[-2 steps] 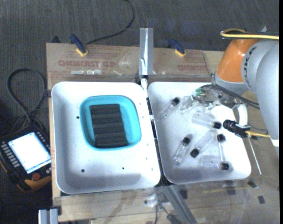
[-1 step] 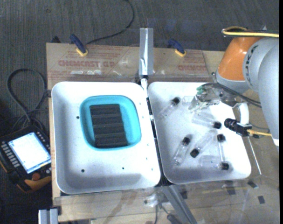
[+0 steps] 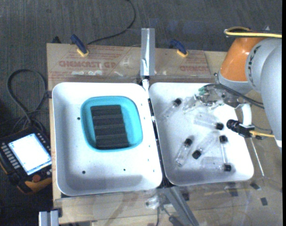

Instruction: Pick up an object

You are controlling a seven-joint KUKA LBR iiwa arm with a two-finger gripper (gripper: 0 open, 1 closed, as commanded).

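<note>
A: We start with the worktop (image 3: 58,60) and its two white bins; the right bin (image 3: 249,173) carries the clear vials with black caps.

B: Our tool (image 3: 209,96) sits at the bin's twelve o'clock corner; we cannot tell its state.

A: The nearest vial (image 3: 173,106) lies toward nine o'clock from it, its long axis slanting, black cap uppermost, body nearly transparent.

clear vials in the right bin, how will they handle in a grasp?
The clear vials lie on their sides, so they probably roll when nudged. Their smooth transparent bodies look slippery. Small with black caps, they are likely light.
</note>
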